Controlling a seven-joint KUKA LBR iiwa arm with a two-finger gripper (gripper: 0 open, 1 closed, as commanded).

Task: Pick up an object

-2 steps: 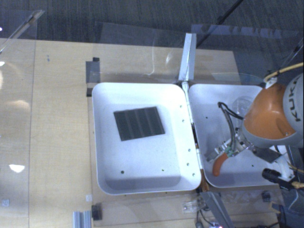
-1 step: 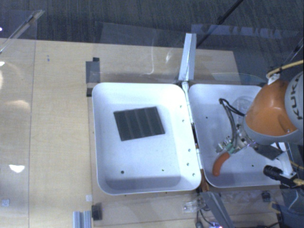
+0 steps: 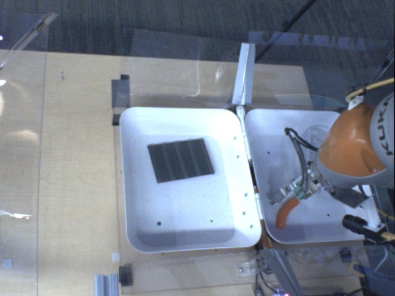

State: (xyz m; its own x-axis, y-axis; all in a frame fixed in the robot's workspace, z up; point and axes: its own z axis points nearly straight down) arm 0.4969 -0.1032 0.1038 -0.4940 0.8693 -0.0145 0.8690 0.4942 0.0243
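**A:** Where is the arm point(image 3: 361, 143) right now?

**B:** Over the right bin point(image 3: 271, 134), reaching in from the far side of the divider point(image 3: 242, 82) that stands between the two bins. The orange band sits well clear of the divider, and the gripper point(image 3: 295, 195) hangs down from it, low over the bin floor.

**A:** Has it got hold of anything?

**B:** I can't tell from here. There's an orange, sausage-shaped object point(image 3: 284, 214) lying just under the gripper, curved, its upper end right up against the metal parts. Touching or nearly so, but whether it's actually pinched I can't make out.

**A:** And where's that object relative to the divider?

**B:** A short way to the arm's side of it, toward the near wall of the right bin. It looks to be resting on the bin floor.

**A:** Anything on the other side of the divider?

**B:** The left bin point(image 3: 133, 165) has a dark ribbed mat point(image 3: 181, 160) lying flat, slightly askew, roughly midway across, well apart from the divider. Both bins sit on the wooden bench point(image 3: 68, 165).
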